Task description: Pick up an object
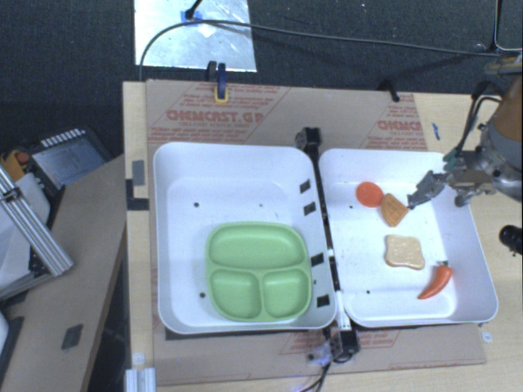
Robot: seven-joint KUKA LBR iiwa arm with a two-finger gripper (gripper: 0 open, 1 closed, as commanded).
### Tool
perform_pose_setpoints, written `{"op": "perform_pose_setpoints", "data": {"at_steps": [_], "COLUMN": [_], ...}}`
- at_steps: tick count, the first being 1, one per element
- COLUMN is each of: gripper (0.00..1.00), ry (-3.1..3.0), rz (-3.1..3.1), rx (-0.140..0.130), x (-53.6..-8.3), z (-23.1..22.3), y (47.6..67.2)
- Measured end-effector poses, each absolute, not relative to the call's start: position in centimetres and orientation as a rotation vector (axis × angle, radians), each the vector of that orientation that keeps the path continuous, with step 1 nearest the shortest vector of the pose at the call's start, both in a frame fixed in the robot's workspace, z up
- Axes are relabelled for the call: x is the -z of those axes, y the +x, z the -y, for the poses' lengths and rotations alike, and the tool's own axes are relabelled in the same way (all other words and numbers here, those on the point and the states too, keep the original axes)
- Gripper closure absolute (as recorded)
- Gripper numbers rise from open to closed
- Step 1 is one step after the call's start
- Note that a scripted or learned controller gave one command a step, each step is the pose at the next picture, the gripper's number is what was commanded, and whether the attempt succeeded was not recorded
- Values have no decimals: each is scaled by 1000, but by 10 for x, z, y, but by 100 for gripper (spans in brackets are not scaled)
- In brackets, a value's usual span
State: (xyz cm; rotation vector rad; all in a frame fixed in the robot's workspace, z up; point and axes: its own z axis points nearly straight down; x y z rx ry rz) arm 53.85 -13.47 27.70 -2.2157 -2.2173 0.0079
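1. In the right bin, my gripper hovers just beside the brown cracker, holding nothing.
2. Can't tell its opening; I reckon it's lining up.

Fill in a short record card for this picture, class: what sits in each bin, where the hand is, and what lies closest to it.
left bin: green divided plate
right bin: orange-red round piece, brown cracker-like piece, toast slice, orange chilli pepper
hand: over the right bin's upper right part, reaching in from the right
closest to hand: brown cracker-like piece
held: nothing seen between the fingers
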Motion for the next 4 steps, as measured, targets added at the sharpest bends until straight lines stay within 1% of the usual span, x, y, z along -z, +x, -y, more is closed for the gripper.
{"op": "perform_pose_setpoints", "data": {"at_steps": [1, 2, 3, 4], "gripper": [0, 0, 0, 0], "ry": [-2219, -2219, -2220, -2218], "rz": [2226, 2221, 2221, 2221], "rx": [1, -2, -1, -2], "x": [-282, -224, -181, -119], "z": [134, 143, 144, 140], "y": [540, 538, 534, 535]}}
